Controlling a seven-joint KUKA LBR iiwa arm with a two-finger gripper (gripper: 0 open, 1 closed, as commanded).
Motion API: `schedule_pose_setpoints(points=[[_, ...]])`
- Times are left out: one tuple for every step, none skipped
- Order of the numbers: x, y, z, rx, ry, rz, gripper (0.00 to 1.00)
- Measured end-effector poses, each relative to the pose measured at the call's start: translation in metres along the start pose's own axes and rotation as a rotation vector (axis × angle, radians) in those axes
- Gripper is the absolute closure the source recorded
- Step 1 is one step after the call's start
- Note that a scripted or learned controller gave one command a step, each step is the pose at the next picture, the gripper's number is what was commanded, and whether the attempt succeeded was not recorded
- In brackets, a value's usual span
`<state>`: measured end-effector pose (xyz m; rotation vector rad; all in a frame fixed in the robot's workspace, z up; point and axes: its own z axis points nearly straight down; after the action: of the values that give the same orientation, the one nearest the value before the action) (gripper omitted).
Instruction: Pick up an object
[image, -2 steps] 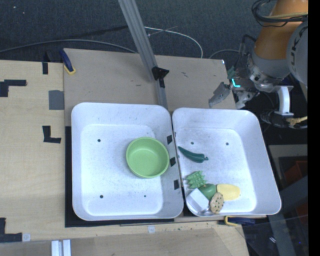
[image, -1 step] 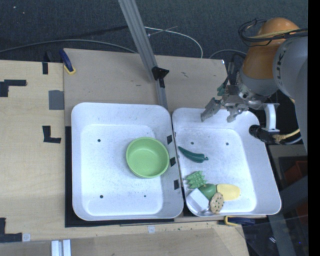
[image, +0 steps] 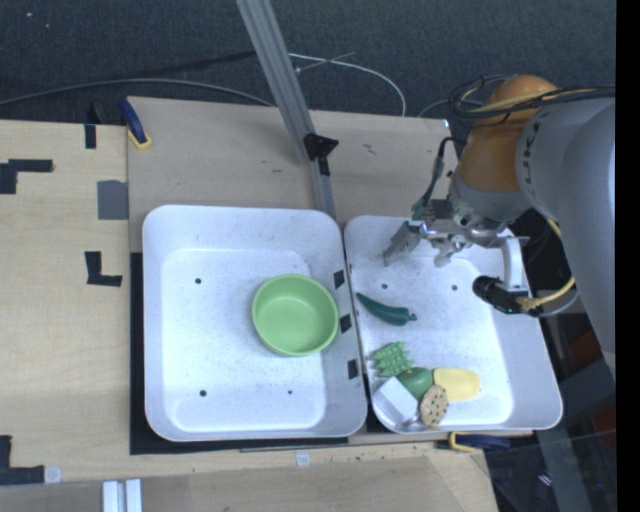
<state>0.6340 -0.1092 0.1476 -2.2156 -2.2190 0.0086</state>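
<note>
My gripper (image: 420, 252) hangs over the back of the right bin (image: 520, 350), open, with nothing between its fingers (image: 395, 249). A dark green pepper (image: 386, 309) lies just in front of it, toward the bin's left wall. Farther forward sit a light green leafy piece (image: 390, 357), a yellow lemon-like object (image: 456, 383), a speckled round cookie (image: 433, 404), a white block (image: 397, 400) and a small green piece (image: 415, 381), bunched in the front left corner. A light green bowl (image: 294, 315) stands upright in the left bin (image: 180, 300).
A slanted grey pole (image: 290, 95) rises from the back edge between the bins. The grey and orange arm (image: 520, 140) covers the right bin's back right corner. A black cable (image: 520, 300) loops below the wrist.
</note>
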Motion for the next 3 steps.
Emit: schedule_pose_setpoints(points=[[0.001,-0.002,0.055,0.000,-0.001,0.000,0.00],[0.002,0.000,0.041,-0.005,0.000,-0.001,1.00],[0.003,0.008,-0.005,-0.011,-0.001,0.000,1.00]])
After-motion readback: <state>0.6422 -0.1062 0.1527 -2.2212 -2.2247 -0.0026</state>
